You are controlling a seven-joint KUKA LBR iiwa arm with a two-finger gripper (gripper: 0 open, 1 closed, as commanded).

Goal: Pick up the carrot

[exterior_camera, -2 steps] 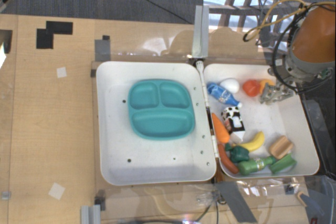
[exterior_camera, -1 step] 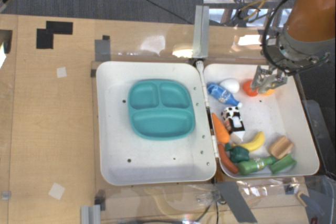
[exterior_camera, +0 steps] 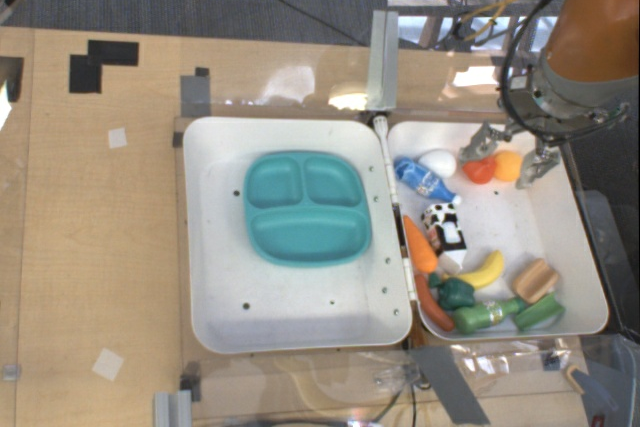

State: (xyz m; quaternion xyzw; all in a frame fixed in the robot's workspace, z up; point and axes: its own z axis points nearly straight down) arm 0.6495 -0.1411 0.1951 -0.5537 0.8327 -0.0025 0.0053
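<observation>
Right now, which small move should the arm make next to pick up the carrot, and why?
Probably move the gripper toward the near left of the right bin. It hangs at the bin's far end, over a red and an orange item, while the carrot lies along the bin's left wall beside the black-and-white toy.

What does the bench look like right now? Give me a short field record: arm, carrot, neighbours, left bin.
arm: gripper over the far end of the right bin, above the orange fruit and red tomato
carrot: carrot lies along the right bin's left wall, not held
neighbours: cow toy beside the carrot, banana and green pepper nearby
left bin: left bin holds a teal divided plate
</observation>
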